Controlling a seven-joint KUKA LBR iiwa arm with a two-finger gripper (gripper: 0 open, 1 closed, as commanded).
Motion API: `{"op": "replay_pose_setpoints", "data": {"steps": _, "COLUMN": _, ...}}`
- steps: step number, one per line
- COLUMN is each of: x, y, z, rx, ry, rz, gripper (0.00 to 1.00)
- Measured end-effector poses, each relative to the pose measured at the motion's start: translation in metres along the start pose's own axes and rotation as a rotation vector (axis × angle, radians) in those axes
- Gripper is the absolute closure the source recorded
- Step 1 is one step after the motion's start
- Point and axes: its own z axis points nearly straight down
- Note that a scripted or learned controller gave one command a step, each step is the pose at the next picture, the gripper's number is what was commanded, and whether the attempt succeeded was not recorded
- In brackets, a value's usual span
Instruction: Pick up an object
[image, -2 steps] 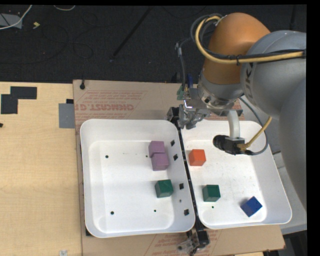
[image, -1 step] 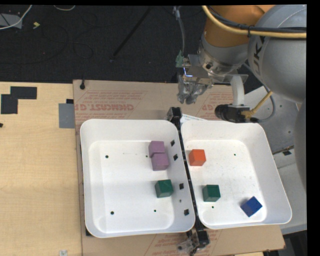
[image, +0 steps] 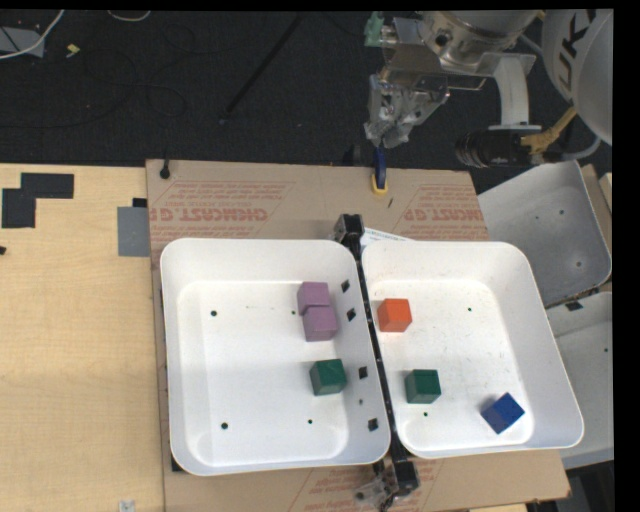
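Beyond the bench's far edge, over dark floor, your gripper (image: 392, 128) hangs high with nothing between its near-closed fingers — every block lies nearer the camera and below it, the orange cube (image: 395, 314) in the right bin (image: 520, 270) closest, almost straight down-frame.

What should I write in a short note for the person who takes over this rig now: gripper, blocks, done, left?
Gripper: raised beyond the far edge of the bins, with no block between its fingers.
Left bin: two purple blocks touching, green block near the divider.
Right bin: orange block, second green block, blue block at the near right corner.
Done: nothing picked yet.
Left: choose a block, descend, grasp, lift.
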Motion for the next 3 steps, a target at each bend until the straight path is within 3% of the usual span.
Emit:
{"op": "replay_pose_setpoints", "data": {"steps": 1, "x": -0.006, "y": -0.01, "z": -0.017, "rx": 0.013, "ry": -0.003, "rz": 0.001, "gripper": 1.0}}
{"op": "replay_pose_setpoints", "data": {"steps": 3, "x": -0.016, "y": -0.03, "z": -0.033, "rx": 0.014, "ry": -0.003, "rz": 0.001, "gripper": 1.0}}
